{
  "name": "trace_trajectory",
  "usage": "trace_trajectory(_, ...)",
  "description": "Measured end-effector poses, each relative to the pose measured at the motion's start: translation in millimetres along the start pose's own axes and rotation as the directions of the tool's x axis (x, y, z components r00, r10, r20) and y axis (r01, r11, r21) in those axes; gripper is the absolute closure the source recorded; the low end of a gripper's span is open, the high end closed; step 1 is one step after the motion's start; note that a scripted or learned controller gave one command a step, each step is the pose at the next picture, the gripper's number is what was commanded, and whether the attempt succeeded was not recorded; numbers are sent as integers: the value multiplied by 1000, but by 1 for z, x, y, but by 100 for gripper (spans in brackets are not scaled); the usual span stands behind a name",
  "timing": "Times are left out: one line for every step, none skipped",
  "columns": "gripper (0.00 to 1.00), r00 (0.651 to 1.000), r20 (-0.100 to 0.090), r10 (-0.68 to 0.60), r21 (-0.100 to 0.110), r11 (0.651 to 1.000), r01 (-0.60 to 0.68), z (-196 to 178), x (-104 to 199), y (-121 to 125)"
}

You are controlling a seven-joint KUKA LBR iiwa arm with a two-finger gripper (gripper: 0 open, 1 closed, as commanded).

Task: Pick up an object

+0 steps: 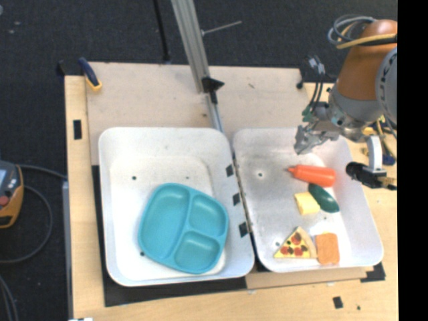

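- The gripper hangs over the far part of the right bin, just beyond the carrot and apart from it.
- Whether the fingers are released or clenched cannot be told; they read as a small grey cluster at this slant, and nothing shows between them.
- Taking the carrot as landmark: it lies on its side on the bin floor, orange, with its long axis running across the view.
- Just nearer the camera than the carrot sit a yellow block and a dark green piece, touching or nearly touching each other.
- Further toward the near rim from the carrot lie a pizza slice and an orange slab, side by side.
- Well away from the carrot, in the left bin, rests a teal tray.
- Judgement: the step in hand looks like the approach, and the carrot is the likeliest target since it is closest to the gripper.
- To do it well, the gripper should centre over the carrot's middle, with the fingers straddling its narrow width, not its length.
- The descent should be straight down, low enough to clamp the body rather than skim the rounded top, which would probably roll away.
- The green piece sits close by, so the fingers need to stay clear of it.
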State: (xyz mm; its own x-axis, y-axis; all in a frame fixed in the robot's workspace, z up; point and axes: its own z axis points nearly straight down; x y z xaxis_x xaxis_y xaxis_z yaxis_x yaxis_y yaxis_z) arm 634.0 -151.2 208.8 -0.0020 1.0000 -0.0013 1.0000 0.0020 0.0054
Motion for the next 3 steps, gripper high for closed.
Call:
trace_trajectory(100,1000,0,-1,2,1000,1,-22,-1,1)
trace_trajectory(100,1000,-2,-4,2,1000,4,-33,46,4)
trace_trajectory(100,1000,-2,-5,5,1000,5,-23,98,6)
